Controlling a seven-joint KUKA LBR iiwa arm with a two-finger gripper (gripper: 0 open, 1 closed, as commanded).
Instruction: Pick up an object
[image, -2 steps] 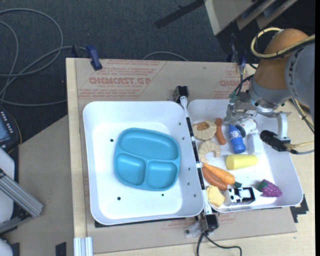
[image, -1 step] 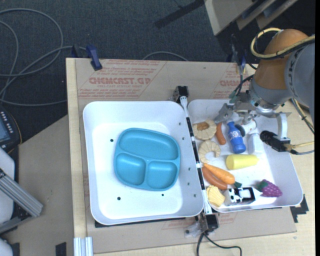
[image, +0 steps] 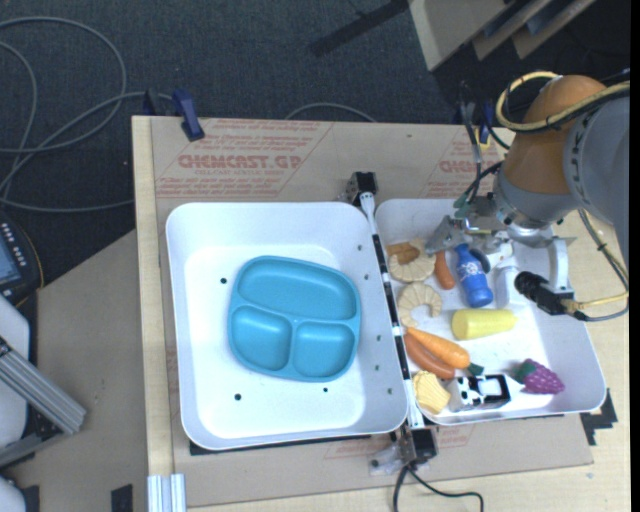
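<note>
The right bin (image: 585, 350) holds several toy foods. A blue bottle (image: 477, 283) lies near its middle, with a small orange piece (image: 444, 270) just to its left. My gripper (image: 472, 248) is low in the bin's far part, directly over the bottle's upper end. The wrist hides where it meets the bottle. A yellow cylinder (image: 483, 322) lies below the bottle, and a long carrot (image: 437, 349) lies left of it. Purple grapes (image: 541, 377) sit at the near right.
The left bin (image: 195, 300) carries a blue divided plate (image: 293, 317). In the right bin there are also a biscuit (image: 405, 259), a pale croissant (image: 418, 299), a yellow shell-like piece (image: 431, 392) and a black-and-white item (image: 484, 388). A metal rail (image: 385, 290) divides the bins.
</note>
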